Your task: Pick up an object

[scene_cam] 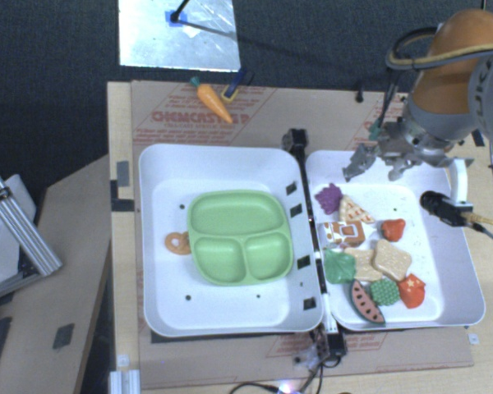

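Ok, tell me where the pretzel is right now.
The pretzel lies in the left bin, near its left wall, right beside the green divided plate.

My gripper (376, 163) hangs with fingers spread over the far edge of the right bin (456, 290) — just beyond the purple grapes (329, 197), nothing between them. Nearer than the grapes lie the toast slice (391, 259) and watermelon wedge (367, 301).
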`<state>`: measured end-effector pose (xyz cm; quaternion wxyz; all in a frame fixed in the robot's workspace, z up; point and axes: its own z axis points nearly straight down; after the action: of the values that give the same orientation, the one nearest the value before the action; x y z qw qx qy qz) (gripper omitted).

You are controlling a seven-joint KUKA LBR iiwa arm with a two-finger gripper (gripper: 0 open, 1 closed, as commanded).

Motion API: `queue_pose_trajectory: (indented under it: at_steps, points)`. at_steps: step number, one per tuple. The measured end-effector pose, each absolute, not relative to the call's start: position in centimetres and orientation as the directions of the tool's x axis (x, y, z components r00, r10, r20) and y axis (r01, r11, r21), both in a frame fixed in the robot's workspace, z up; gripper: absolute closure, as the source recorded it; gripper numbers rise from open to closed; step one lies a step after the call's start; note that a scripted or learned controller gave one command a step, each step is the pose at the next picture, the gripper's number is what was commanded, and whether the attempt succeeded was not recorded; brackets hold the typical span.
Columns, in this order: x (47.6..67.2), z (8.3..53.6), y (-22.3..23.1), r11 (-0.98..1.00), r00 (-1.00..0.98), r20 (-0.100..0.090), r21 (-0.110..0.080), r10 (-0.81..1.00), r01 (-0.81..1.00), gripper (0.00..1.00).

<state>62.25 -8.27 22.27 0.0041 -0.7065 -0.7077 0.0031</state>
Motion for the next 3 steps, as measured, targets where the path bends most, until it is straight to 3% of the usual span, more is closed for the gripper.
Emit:
queue_pose_trajectory:
  at_steps: [1,3]
  points:
    - [62.5,22.9,-8.3,0.003,-0.003,0.000,0.001,1.000,1.000,0.00]
    - [62.0,12.4,-8.7,0.001,-0.001,0.000,-0.002,1.000,1.000,0.00]
